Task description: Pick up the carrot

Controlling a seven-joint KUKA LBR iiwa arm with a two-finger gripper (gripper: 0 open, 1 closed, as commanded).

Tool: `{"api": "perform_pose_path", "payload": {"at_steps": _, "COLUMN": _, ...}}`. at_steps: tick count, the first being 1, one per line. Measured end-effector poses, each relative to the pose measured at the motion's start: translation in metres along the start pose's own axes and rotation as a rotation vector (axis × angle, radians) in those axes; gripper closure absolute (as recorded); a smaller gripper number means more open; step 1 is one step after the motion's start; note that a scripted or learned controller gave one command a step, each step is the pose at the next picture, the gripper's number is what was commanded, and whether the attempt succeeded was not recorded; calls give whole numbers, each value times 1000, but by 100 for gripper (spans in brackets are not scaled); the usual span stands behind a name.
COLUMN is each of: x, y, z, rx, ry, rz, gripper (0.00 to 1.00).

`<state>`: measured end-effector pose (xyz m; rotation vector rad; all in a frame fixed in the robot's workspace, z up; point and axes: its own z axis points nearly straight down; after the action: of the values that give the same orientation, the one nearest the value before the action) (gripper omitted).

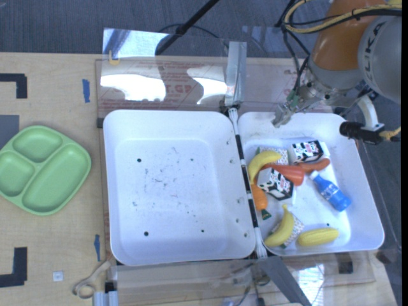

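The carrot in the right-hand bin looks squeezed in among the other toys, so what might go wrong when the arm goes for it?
The carrot lies against the bin's left wall, partly under a cow-patterned carton, so the fingers may lack room. A banana and a red-orange piece sit close by; the gripper, now above the bin's far edge, could grab or knock those instead.

Green divided plate (43, 169) left of bins; bananas, blue bottle (332, 193) (right bin).

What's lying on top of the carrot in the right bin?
A black-and-white carton lies across the carrot, hiding its middle or upper part. The carrot's orange lower end shows by the bin's left wall.
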<state>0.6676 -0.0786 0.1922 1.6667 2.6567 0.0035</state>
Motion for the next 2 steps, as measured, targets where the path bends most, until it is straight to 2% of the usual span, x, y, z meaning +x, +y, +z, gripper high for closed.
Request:
{"api": "perform_pose_path", "payload": {"at_steps": 1, "x": 43, "y": -15, "z": 3, "rx": 3, "ry": 5, "rz": -136, "gripper": 100}}
{"api": "perform_pose_path", "payload": {"at_steps": 2, "x": 59, "y": 5, "z": 6, "rx": 1, "ry": 2, "rz": 78, "gripper": 100}}
